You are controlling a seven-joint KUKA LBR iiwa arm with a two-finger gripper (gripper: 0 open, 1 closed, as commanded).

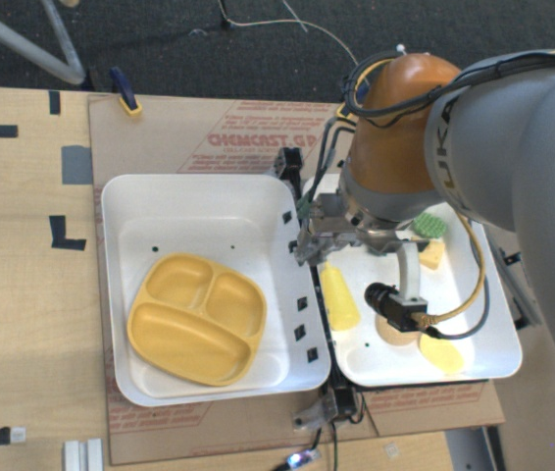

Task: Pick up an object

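Over the right bin I see my arm reaching in from the right side of the view, its grey upper link filling the top right corner and the orange band sitting above the wrist. The wrist bends steeply down, so the tool end points into the bin near its left wall. The gripper hangs low at that inner edge, just above the upper end of a long yellow piece that lies lengthwise along the left side of the bin. From this angle the wrist housing covers the tool end, and I cannot tell whether the pincer is released or clenched; I see nothing clearly caught in it.

A black fitting on a yellow cable dangles beside the wrist, over the middle of the bin. Below it lies a round tan piece, partly covered, and a yellow lemon-shaped object rests near the front right corner. Toward the back, close under the arm, I make out a green object with a small pale yellow block just beside it.

Next door, the left bin holds a yellow divided plate, lying flat toward the front left, well apart from the gripper. Both bins sit on a cardboard sheet on the bench.
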